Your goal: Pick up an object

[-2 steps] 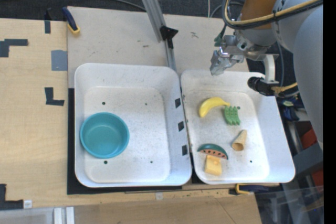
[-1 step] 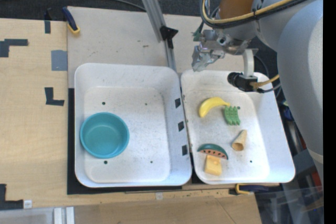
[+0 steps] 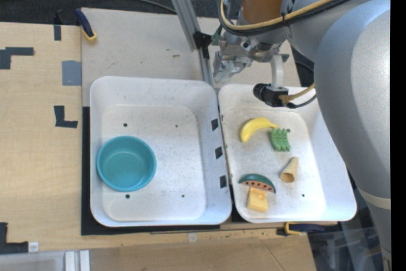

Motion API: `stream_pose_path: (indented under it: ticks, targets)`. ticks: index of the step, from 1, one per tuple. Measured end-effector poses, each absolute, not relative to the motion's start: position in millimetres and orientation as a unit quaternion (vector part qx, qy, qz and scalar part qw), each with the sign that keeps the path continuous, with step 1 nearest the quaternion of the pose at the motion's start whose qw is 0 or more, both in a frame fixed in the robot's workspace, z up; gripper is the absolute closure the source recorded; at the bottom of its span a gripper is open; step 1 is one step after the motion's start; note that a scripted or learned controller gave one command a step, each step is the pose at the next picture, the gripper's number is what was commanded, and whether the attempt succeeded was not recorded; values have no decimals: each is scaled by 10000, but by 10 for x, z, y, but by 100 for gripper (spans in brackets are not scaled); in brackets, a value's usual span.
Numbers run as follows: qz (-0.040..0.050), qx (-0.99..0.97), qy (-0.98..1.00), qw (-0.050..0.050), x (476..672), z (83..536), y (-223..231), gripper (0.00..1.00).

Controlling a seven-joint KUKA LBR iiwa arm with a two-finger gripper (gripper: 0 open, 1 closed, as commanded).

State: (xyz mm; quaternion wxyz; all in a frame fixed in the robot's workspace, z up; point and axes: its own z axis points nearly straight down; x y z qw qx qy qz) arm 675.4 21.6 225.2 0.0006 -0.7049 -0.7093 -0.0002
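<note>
Nearest the camera, in right white bin (image 3: 330,200): yellow block (image 3: 257,200) touching green-rimmed watermelon slice (image 3: 257,182), tan cone (image 3: 289,169), green ridged piece (image 3: 280,138), yellow banana (image 3: 255,128). Left white bin (image 3: 152,87) with teal bowl (image 3: 126,163). Gripper (image 3: 227,66) above bins' far edge, well apart from banana; finger state impossible to tell.

bowl (image 3: 126,164) sits in the left bin (image 3: 152,89); banana (image 3: 255,128) and cone (image 3: 289,170) in the right bin (image 3: 317,200).

The big grey robot arm (image 3: 355,73) is cut off at the right and top edges. Its gripper (image 3: 229,66) is too blurry to tell more.
</note>
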Motion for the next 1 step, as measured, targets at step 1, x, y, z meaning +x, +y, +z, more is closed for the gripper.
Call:
stream_pose_path:
  ticks: [1]
  targets:
    - [-3, -7049, -7093, 8, 6709, 2316, 672, 100]
